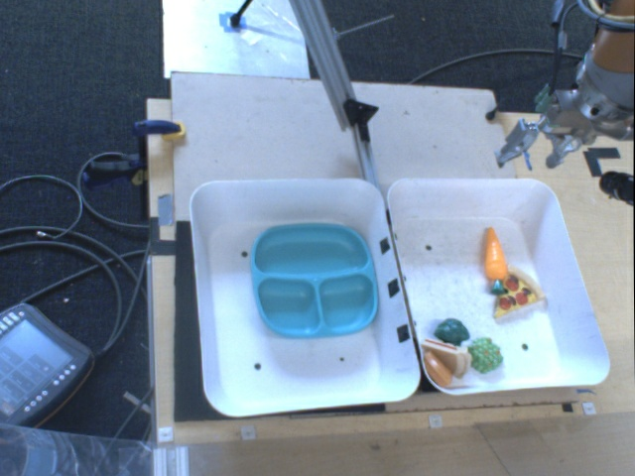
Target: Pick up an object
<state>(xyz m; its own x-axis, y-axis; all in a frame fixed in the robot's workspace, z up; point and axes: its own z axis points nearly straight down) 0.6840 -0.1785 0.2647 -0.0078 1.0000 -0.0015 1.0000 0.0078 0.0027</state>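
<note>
Claw (541, 147) hangs spread apart, gripping nothing, beyond the right bin's (571, 231) far rim. Inside that bin, carrot (494, 253) lies just above pizza (518, 295).

Cut off and half-seen

My arm (607, 28) runs off the top right edge; the handheld screen (35, 365) is clipped at the left; the sandwich (444, 362) partly covers the dark green lump (453, 330).
</note>
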